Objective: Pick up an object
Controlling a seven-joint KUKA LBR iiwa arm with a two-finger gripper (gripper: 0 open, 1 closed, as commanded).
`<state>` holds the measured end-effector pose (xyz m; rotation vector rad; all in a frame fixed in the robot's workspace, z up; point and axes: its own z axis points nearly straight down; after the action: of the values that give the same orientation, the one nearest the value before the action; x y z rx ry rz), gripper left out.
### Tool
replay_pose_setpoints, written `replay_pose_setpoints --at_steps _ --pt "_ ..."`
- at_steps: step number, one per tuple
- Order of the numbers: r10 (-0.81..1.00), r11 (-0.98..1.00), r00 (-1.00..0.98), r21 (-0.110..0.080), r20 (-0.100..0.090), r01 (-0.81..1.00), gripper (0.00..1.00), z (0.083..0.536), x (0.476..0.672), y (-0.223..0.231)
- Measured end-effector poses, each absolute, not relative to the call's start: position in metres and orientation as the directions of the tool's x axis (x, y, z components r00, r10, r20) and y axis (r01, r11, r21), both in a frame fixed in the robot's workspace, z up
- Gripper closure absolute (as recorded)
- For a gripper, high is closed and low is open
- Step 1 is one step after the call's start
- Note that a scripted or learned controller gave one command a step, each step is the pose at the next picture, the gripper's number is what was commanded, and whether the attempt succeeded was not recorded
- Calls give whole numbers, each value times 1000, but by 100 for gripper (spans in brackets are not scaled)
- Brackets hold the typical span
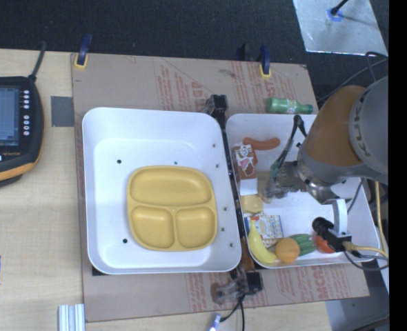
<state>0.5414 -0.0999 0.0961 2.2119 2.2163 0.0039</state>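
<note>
Crowding is the risk: low in the right bin, the end effector, grip state unreadable, could nudge the packet or sausage aside.

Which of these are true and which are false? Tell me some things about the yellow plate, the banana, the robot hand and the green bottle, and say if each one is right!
1. The yellow divided plate lies in the left bin. True.
2. The banana lies on the yellow divided plate. False: it lies in the right bin, near its front left corner.
3. The gripper is over the right bin. True.
4. The green bottle sits inside the left bin. False: it lies on the cardboard behind the right bin.
5. The sausage is near the back of the right bin. True.
</note>
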Motion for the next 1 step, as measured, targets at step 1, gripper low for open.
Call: replay_pose_setpoints --at_steps 1 --pt "1000 4 -4 -2 1 1000 100 192 593 -39"
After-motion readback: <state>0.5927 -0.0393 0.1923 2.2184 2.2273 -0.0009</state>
